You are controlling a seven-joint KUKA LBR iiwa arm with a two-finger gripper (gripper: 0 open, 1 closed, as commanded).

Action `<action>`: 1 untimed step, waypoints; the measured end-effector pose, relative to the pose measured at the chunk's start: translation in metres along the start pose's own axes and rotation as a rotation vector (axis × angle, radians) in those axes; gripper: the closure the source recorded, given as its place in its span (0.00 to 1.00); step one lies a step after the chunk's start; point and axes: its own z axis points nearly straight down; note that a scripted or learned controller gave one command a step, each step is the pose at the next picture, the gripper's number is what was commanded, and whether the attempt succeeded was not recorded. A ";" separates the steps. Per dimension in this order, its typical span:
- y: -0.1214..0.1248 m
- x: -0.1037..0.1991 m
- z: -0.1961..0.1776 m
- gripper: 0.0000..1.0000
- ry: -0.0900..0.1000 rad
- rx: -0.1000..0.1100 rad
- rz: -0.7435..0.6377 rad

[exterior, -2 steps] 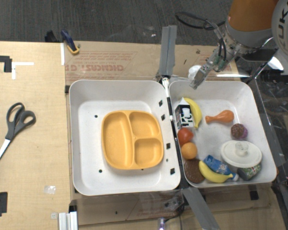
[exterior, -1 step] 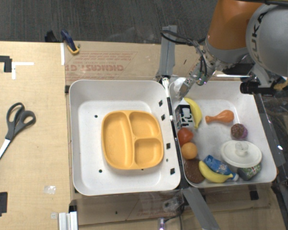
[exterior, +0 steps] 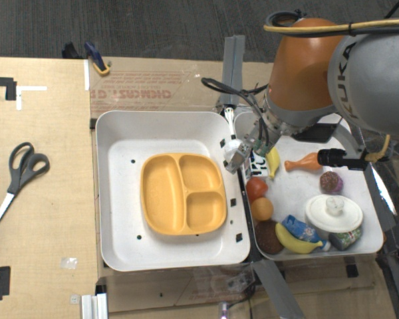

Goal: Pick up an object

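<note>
Arm [exterior: 332, 65]: reaches in from 3 o'clock, over the right bin [exterior: 376, 208].
Gripper [exterior: 238, 154]: at the bins' shared wall, upper part; state of jaws cannot be told.
Left bin [exterior: 113, 198]: holds a yellow divided plate [exterior: 183, 193] at centre.
Right bin contents: tomato [exterior: 256, 189] and orange [exterior: 262, 209] at 9 o'clock; banana [exterior: 299, 242] at 6 o'clock; white lid [exterior: 334, 211] right of centre.
Bench [exterior: 40, 231]: scissors [exterior: 16, 175] at 9 o'clock.

My bench is evenly and brightly lit from above, with soft, short shadows. The left bin [exterior: 113, 198] glares near white along its rim, and the orange band [exterior: 306, 58] on my arm carries a broad sheen. Focus is fair at centre; my gripper [exterior: 243, 153] looks slightly smeared, and small items blur.
</note>
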 end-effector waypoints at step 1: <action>-0.067 -0.035 -0.108 1.00 -0.003 -0.001 0.245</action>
